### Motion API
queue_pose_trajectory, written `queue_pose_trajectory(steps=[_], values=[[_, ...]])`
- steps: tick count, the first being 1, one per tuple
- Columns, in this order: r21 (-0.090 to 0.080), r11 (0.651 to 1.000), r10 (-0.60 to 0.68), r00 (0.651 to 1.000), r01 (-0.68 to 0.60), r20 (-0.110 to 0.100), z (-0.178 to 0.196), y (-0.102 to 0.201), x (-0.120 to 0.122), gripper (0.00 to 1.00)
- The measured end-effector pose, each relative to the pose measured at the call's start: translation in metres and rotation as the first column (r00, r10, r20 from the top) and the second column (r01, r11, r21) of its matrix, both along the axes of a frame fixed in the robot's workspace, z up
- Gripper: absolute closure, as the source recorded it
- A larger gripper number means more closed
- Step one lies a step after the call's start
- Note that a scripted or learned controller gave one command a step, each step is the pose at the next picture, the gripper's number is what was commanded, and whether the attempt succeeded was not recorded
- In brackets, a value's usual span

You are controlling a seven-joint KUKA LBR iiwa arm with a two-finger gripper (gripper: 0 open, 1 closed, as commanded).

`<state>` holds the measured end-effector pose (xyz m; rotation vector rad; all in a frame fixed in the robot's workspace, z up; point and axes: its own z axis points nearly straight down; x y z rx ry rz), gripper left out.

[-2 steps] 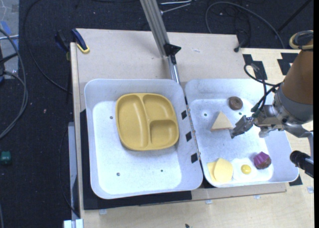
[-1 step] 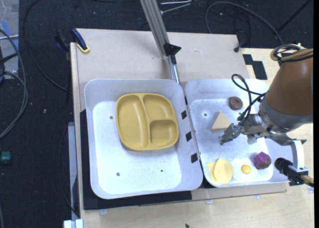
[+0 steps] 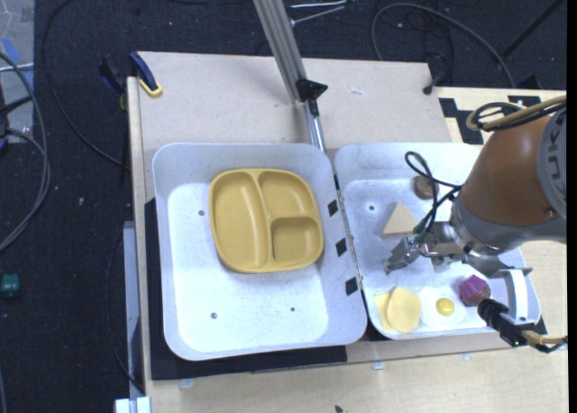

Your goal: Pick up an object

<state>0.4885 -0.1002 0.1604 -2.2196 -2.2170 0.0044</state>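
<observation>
From above, the gripper (image 3: 403, 256) hangs low in the right bin (image 3: 361, 168), its fingers slightly parted and holding nothing. Just at its twelve o'clock lies a tan wedge (image 3: 398, 220) — a smooth triangle, apex pointing to one o'clock. At six o'clock sit a pale yellow disc (image 3: 403, 308), a small yellow ball (image 3: 444, 307) and a magenta lump (image 3: 472, 290). The left bin (image 3: 180, 312) holds a glossy yellow divided plate (image 3: 266, 219).

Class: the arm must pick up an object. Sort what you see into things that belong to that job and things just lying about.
Belongs to the job:
two-finger gripper
tan wedge-shaped block
flat pale yellow piece
small yellow round piece
magenta lump

Just lying about:
yellow divided plastic plate
blue-and-yellow clamp
</observation>
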Motion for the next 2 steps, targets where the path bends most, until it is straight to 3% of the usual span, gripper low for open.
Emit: queue_pose_trajectory(steps=[1,2], values=[[0.000,1.000,-0.001,1.000,0.001,0.000,-0.052,-0.004,-0.010,0.00],[0.000,1.000,-0.001,1.000,0.001,0.004,-0.039,-0.004,-0.009,1.00]])
